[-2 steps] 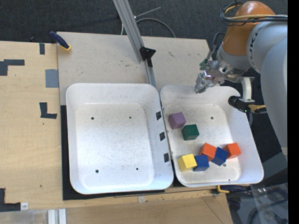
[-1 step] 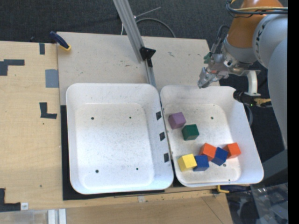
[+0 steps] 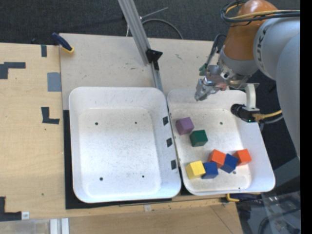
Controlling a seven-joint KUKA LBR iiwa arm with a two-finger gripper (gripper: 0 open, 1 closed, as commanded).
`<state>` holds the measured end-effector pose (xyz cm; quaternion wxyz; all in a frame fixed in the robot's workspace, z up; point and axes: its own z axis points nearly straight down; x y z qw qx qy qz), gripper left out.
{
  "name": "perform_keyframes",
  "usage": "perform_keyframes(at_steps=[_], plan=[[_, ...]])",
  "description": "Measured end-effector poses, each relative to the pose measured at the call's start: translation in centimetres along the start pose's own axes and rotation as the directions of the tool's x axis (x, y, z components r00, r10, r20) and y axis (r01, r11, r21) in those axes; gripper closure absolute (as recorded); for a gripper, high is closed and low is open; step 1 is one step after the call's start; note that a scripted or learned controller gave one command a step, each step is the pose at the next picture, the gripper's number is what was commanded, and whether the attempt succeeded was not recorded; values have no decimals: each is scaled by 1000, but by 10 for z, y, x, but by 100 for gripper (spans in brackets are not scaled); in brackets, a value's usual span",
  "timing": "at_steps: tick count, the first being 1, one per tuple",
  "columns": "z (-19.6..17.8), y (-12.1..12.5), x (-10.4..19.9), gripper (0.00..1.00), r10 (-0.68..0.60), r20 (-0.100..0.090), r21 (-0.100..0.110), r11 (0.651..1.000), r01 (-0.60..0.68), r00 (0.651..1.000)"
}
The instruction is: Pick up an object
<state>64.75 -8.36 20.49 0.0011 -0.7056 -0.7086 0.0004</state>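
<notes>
Seven blocks in the right bin (image 3: 258, 177): purple block (image 3: 184, 125) and green block (image 3: 198, 138) toward the middle, then yellow block (image 3: 196, 169), two blue blocks (image 3: 210, 169) (image 3: 230, 163) and two orange blocks (image 3: 218, 157) (image 3: 243, 156) clustered along the near side, several touching. Gripper (image 3: 201, 94) over the far edge of the same bin, well apart from every block, nothing seen between its fingers; open or closed, cannot tell. Left bin (image 3: 78, 101) just beside, its rim touching the right one.
</notes>
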Motion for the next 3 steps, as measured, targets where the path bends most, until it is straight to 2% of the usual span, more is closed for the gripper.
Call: perform_keyframes(at_steps=[3], plan=[[-33,-67,151,100,-3,-1,0,1000,3,1000]])
